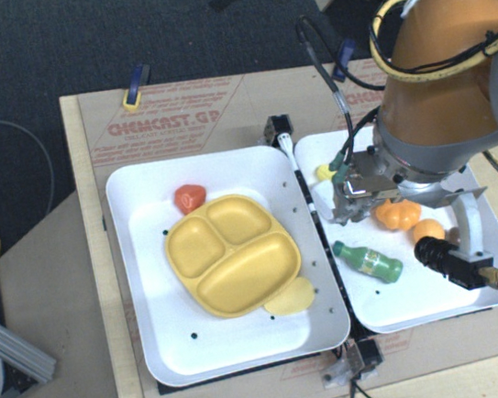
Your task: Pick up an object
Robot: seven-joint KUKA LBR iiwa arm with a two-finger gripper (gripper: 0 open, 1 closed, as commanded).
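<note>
- Reaching looks like the step in hand: nothing shows lifted, and the gripper (353,198) hangs low over the right bin (414,308), close to that bin's left wall and toward its far half.
- Nearest the camera, by the right bin's near-right corner, a black cable fitting (452,267) on the arm overhangs the bin floor.
- Just left of it, in the near-left part of the same bin, lies the green bottle (370,261), flat on its side. Its long axis runs slantwise, from the left wall toward the near-right corner; the narrow cap end points at the left wall and slightly away from the camera.
- Farther in, two orange fruits (398,214) sit side by side near the bin's middle, one just beside the gripper, the other toward the right wall.
- At the gripper itself the metal parts blur together, so how wide the claw stands I cannot tell; no object is visible inside it.
- Beyond, a small yellow piece (324,172) rests near the far-left corner.
- In the left bin (141,284) a yellow divided plate (231,254) fills the middle, with a red object (190,197) toward the far edge.
- The next move probably calls for a straight drop onto one target; for the bottle, the claw should close across its narrow width, not along its length.
</note>
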